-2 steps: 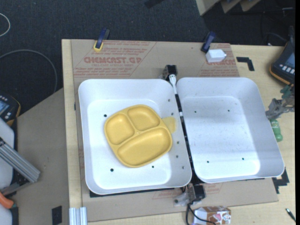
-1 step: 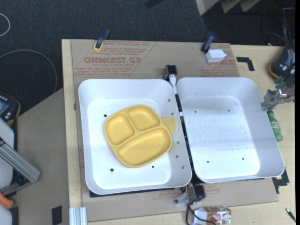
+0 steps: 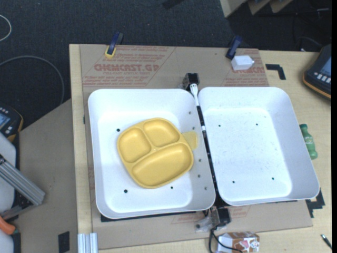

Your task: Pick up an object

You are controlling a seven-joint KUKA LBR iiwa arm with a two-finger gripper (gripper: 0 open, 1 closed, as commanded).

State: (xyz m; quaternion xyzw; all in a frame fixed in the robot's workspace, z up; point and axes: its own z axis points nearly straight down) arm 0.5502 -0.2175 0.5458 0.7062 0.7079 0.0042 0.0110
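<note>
Yellow tray (image 3: pixel 154 153) lies flat in the left bin (image 3: pixel 100 141), so we should pinch its raised rim; gripper state we cannot tell.

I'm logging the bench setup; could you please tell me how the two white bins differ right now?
The left bin holds a yellow divided plate; the right bin shows only bare, speckled floor. The left bin's floor looks plain white. Both are shallow, white and roughly square, set side by side.
</note>
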